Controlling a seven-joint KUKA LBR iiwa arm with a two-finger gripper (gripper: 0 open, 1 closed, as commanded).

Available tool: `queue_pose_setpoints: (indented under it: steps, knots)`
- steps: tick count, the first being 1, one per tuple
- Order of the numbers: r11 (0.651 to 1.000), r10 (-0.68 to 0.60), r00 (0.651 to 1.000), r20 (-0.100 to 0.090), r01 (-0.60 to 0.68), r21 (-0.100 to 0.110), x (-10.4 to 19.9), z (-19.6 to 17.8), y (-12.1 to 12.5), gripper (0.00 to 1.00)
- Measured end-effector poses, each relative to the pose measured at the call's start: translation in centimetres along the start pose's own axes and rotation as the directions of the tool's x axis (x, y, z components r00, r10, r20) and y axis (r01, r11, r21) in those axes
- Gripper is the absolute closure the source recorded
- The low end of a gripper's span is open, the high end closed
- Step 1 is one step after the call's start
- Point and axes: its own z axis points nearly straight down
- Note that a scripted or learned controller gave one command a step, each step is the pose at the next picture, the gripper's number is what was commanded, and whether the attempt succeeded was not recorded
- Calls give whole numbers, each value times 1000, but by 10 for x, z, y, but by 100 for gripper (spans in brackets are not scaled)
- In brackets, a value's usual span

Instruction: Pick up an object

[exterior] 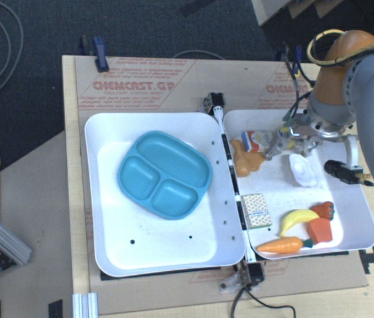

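Left bin (pixel 101 197): holds one blue divided plate (pixel 165 174), lying flat near the bin's middle, nothing on it. Right bin (pixel 366 227): all the small objects sit here. At its left wall, far half, a tan-orange soft toy (pixel 247 162) with a small printed packet (pixel 258 140) just beyond it. Nearer along the same wall, a patterned card or sponge (pixel 256 211) lies flat. Near edge: a carrot (pixel 281 246), then a yellow banana (pixel 296 220), then a red-orange block (pixel 319 231) and a red strawberry-like piece (pixel 324 210), clustered close together. Mid-bin, a crumpled white object (pixel 302 169) lies on the floor. The gripper (pixel 292 141) is low over the far part of the right bin, between the toy and the white object, arm reaching in from the right. Fingers are dark and blurred against the clutter; cannot tell how far apart they stand, and nothing is visibly between them. Judgement: task is at the approach or grasp stage. Every object appears to rest on the bin floor, none lifted. Remaining: secure a grip, likely on the toy or the white object, and raise it clear.
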Motion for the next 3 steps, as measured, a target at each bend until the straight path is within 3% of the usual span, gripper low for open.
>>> queue_pose_setpoints:
  steps: [1, 2, 3]
  knots:
    - [1000, -1, 1000, -29, 1, 2, -15, 1, 1, 0]
    - [1000, 7, 1000, -18, -7, -30, -52, -23, 4, 0]
    - [997, 6, 1000, -8, -7, -79, -8, -12, 17, 0]
